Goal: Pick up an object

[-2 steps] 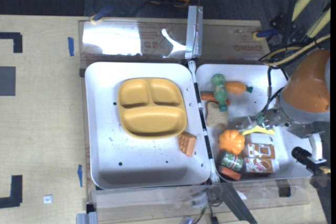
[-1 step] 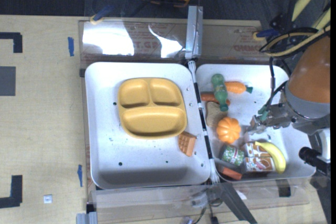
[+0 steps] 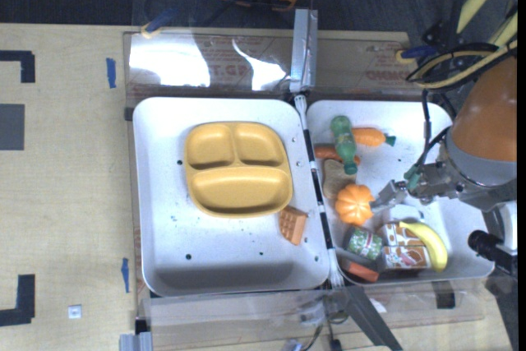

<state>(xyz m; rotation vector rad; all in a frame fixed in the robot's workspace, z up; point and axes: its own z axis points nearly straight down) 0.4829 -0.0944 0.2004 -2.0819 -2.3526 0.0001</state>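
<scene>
1. Orange-banded, the grey arm (image 3: 486, 127) stands highest over the right bin (image 3: 386, 113), reaching in from the right.
2. Its gripper (image 3: 400, 191) hangs low over the middle of that bin with nothing seen in its grasp; whether it is apart or together cannot be told.
3. Just left of the gripper's tip sits a small orange pumpkin (image 3: 354, 205), the closest thing to it.
4. Below the gripper lie a juice carton (image 3: 402, 247) and a banana (image 3: 434, 244) side by side, with a green packet (image 3: 362, 242) to their left.
5. Further up the bin, a green bottle (image 3: 344, 140) lies beside a carrot (image 3: 367, 137).
6. Across the divider, the left bin (image 3: 156, 177) holds a yellow divided plate (image 3: 238, 168), and an orange wedge (image 3: 292, 225) lies just off its lower right corner.
</scene>
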